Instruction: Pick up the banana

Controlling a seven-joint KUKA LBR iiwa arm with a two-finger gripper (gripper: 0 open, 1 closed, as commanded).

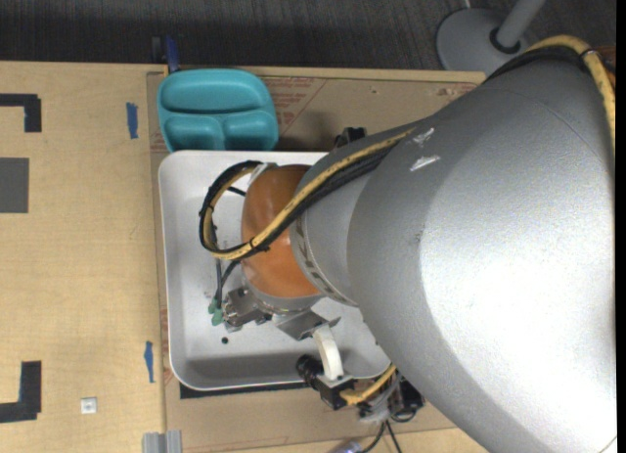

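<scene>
the arm (469,246) is being lowered into the bin (186,275), judged as the reach step. the gripper (235,314) is being hidden; its state cannot be told. the banana's place cannot be told, so locating is being required next.

You see the grey arm (469,246) run off the right and lower edges of the frame, and its bulk covers the right half of the white bin (186,275) at centre. Whatever lies beneath the orange band (279,236) and the wrist is hidden, and so are the fingers.
</scene>
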